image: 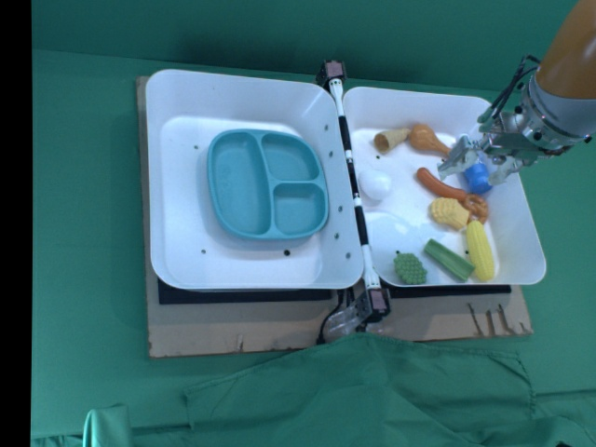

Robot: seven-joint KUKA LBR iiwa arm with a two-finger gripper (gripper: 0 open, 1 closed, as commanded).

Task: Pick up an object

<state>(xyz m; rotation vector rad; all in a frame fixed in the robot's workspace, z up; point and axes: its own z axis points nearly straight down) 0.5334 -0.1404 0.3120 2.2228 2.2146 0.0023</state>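
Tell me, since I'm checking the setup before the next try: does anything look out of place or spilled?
Nothing stands out. The teal divided plate lies flat in the left bin, and the toy foods, such as the corn and broccoli, lie inside the right bin.

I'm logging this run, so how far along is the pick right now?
Done: the gripper has been brought over the right bin. In hand: a small blue object sits at its fingertips, though a firm grasp isn't clear. Left: lifting it clear; the corn cob and sausage lie untouched.
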